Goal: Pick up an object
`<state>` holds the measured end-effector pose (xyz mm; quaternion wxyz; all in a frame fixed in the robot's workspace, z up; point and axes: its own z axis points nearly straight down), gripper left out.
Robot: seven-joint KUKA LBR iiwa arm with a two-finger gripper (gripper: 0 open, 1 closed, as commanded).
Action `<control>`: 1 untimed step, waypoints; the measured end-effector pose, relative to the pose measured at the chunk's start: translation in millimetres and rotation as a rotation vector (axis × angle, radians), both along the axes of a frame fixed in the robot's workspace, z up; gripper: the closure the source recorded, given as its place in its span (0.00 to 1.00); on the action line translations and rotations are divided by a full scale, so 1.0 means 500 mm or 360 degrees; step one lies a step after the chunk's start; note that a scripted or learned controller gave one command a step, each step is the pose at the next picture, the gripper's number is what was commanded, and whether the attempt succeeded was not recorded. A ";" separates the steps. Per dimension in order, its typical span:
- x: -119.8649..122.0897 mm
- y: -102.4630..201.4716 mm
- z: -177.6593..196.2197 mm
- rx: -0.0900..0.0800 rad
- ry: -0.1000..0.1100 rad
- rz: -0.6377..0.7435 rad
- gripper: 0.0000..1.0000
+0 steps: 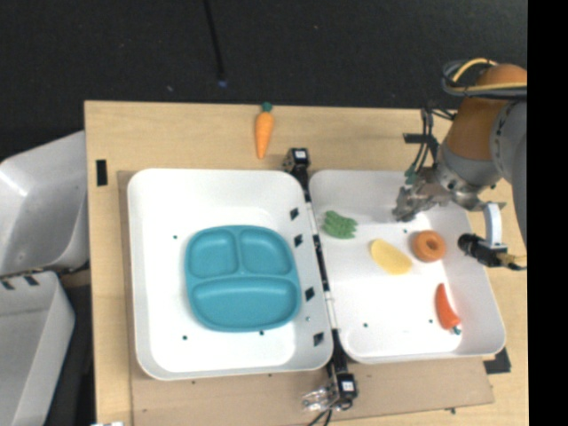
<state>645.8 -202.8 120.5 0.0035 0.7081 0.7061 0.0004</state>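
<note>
Evidently nothing is lifted yet: the pincer (410,204) hangs low over the right bin (355,331) near the orange ring (430,246); its grip state I cannot tell.

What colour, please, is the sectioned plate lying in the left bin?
The sectioned plastic plate is teal blue, seen best in the camera view.

Right bin (355,331): my gripper (410,204) hangs over its far side. Green piece (339,224), yellow piece (390,256), orange ring (430,246) and red piece (446,307) lie apart; bare floor spans the near-left.
</note>
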 end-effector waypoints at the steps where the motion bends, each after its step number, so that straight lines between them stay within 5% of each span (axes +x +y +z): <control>1: 0.002 -0.007 0.088 0.0003 0.0000 -0.0002 1.00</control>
